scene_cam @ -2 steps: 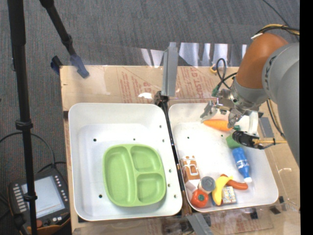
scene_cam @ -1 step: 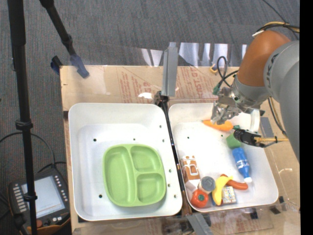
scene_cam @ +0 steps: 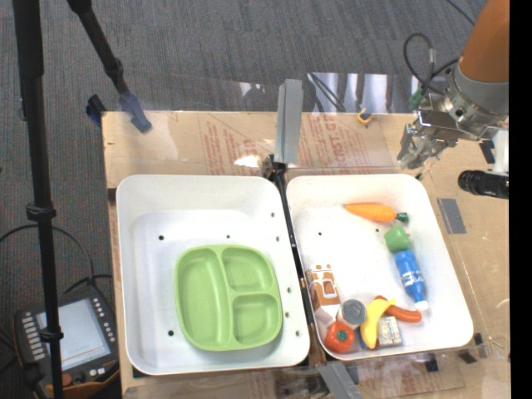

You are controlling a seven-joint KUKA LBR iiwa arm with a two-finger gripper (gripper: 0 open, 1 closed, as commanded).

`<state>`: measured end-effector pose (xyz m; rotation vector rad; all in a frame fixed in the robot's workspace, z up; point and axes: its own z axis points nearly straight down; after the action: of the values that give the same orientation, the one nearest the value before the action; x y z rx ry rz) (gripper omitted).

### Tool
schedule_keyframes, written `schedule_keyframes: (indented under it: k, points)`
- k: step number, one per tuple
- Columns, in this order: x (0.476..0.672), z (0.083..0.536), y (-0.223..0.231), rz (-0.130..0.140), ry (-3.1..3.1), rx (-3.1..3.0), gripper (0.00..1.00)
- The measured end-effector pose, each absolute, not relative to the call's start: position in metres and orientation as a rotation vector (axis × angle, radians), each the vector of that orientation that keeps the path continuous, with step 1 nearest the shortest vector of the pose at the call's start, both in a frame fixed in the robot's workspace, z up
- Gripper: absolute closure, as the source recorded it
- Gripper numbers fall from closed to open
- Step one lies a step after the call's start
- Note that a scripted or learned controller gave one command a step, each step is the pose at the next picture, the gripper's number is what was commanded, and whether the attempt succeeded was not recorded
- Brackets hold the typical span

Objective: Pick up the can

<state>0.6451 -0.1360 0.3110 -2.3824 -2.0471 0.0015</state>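
In the camera view, the small grey-topped metal can stands upright at the right white bin's near edge, beside a tomato and banana. The gripper hovers beyond the bin's far rim, its spread impossible to tell; the can lies toward seven o'clock from it.

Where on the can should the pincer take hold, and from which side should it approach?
Probably from above, across the round rim of the can, which stands upright showing its grey top. The tomato, banana and small carton crowd it, leaving little room for a sideways approach.
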Motion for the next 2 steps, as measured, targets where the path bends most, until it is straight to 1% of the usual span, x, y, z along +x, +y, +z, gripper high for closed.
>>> schedule_keyframes:
  k: [1,2]
  points:
    - [0.645,0.33,-0.168,0.0,-2.382,-2.048,1.0]
    - [0.646,0.344,-0.166,0.0,-2.43,-1.992,1.0]
